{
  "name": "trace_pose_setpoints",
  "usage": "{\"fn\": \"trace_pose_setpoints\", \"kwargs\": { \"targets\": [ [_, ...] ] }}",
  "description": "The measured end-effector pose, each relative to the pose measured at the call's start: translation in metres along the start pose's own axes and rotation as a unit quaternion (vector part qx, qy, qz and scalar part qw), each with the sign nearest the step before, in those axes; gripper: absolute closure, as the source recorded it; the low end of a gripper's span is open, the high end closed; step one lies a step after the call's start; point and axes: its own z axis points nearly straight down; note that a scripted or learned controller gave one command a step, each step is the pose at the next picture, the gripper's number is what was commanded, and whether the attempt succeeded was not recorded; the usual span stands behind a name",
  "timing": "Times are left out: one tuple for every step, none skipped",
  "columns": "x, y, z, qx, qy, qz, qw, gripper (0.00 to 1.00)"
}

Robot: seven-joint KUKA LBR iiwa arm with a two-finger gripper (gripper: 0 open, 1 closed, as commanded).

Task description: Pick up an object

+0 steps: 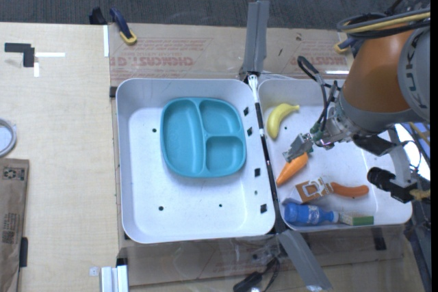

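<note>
Plywood bench [55,99] carried two white bins: left bin [137,181] with a teal divided plate [203,137], right bin [383,215] crowded. My gripper [301,146] sat just above the orange carrot [293,168]; whether it was spread or closed I could not tell. Risks judged: banana [279,117] close, carrot tilted, tapered, might slip or roll aside.

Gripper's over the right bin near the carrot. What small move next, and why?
Probably lower straight onto the carrot and close. The gripper sits just above the carrot's upper end in the right bin, with the banana further up and the blue bottle below it, so the carrot looks like the nearest target.
</note>
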Motion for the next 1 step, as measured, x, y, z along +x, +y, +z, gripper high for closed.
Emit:
{"fn": "trace_pose_setpoints", "kwargs": {
  "targets": [
    [-0.0399, -0.0480, 0.0704, -0.001, 0.000, 0.010, 0.9999, 0.00]
  ]
}}
